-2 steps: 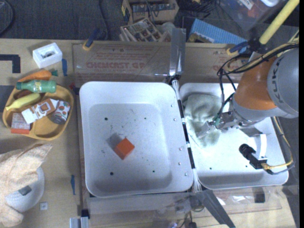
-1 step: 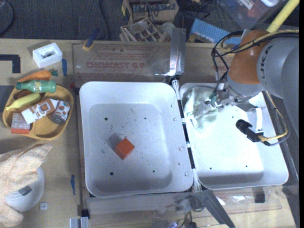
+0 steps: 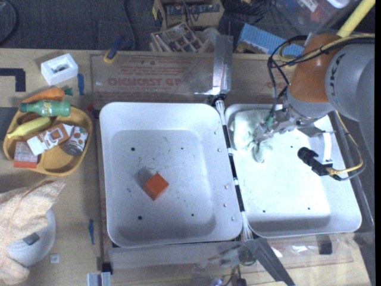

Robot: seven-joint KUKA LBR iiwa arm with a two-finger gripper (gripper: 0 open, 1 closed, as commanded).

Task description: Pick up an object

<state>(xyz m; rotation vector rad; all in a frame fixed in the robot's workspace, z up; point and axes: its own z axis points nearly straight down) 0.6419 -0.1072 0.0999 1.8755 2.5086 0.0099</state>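
Camera view, looking down at a slant. Landmark: the left bin (image 3: 119,124), the white one nearer the bench's clutter.

An orange block (image 3: 157,186) lies on the floor of the left bin, slightly toward its near-left part, resting skewed with one corner toward the camera. Nothing touches it.

The right bin (image 3: 345,219) sits just beside the left bin, rims touching. In its far corner nearest the left bin lies a pale, crumpled thing (image 3: 245,131), possibly cloth or a soft bag; too washed out to name.

The gripper (image 3: 266,131) hangs over that pale thing, well apart from the block. Whether it is open or closed: cannot tell, the tip blurs into the white.

Beyond the left bin, on the side away from the right bin, a yellow bowl (image 3: 59,165) holds toy food and packets.

Judgement: the block looks rigid, light, flat-faced, not fragile. Best taken across two opposite faces, gripper turned to match its skew. The pale thing looks soft and would deform; pinch a raised fold.
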